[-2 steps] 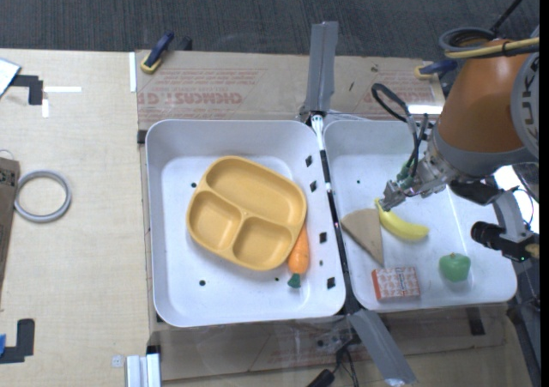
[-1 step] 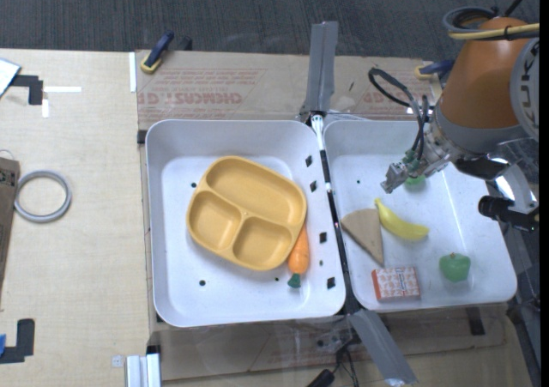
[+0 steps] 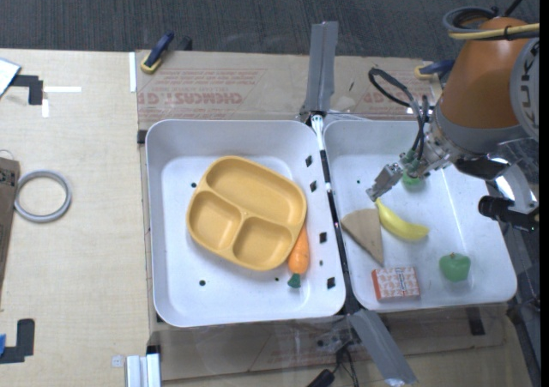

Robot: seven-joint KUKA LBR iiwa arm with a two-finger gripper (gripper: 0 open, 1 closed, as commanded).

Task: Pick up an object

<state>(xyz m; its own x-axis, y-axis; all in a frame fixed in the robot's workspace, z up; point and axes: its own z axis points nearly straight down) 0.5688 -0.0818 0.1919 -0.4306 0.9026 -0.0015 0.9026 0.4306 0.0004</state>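
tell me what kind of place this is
Probably a robot-grasping test bench in a lab: two white bins hold toy food like a banana and carrot, with tape lying on the bench.

Arm [image 3: 493, 76]: large rounded orange housing at upper right of frame, grey metal section beneath it. Black cables loop along its left side; a yellow cable crosses the top. Gripper [image 3: 390, 181]: slim, grey-metal, with a small green part near its base.
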